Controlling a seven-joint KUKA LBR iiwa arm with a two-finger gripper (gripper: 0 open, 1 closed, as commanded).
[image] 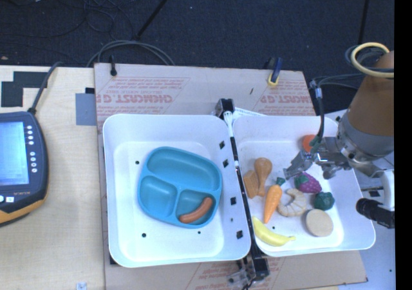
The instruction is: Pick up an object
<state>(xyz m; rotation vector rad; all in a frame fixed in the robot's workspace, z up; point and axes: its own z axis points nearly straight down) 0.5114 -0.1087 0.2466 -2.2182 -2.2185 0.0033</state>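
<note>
The right bin holds toy food: a brown drumstick, an orange carrot, a yellow banana, a beige knobbly piece, a purple bunch of grapes, a dark green piece, a tan round disc and a red-orange piece partly hidden by the arm. My gripper hangs over the middle right of this bin, just left of the grapes and above the beige piece. Its fingers look spread with nothing between them.
The left bin bears a blue divided plate with a sausage in its lower right compartment. A teach pendant lies on the bench at far left. Cables run behind the bins.
</note>
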